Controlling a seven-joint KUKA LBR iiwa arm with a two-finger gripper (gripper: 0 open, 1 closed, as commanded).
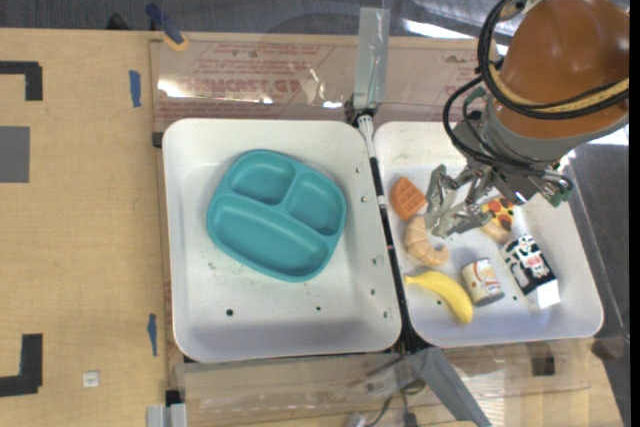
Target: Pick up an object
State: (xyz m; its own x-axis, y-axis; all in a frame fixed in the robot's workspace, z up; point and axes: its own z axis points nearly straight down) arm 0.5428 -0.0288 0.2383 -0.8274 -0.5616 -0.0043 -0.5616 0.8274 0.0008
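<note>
Reaching in from the right with the grey, orange-banded arm [560, 45] and hanging the gripper [450, 215] low over the middle of the right bin [565, 320], the second of 2 shallow white bins on the bench. Hiding, at this slant and behind the wrist's bulk, whether the claw is released or clenched.

Lying in that same bin, 6 possible picks. Sitting just below and to the left of the gripper, a toy croissant [425, 243], too close to judge whether touching or apart. Resting near the bin's left wall, just above the croissant, an orange waffle-like piece [405, 197]. Curving along the front, a yellow banana [442, 293], with a small can [485, 280] just beside it to the right. Lying further right, a cow-patterned carton [530, 265], tipped at a slant. Peeking out on the gripper's right side, a small tan-and-red piece [497, 223], too small to name.

Sitting well apart in the left bin [200, 300], a teal divided plate [278, 215], turned at an angle with its 3 compartments facing up.
</note>
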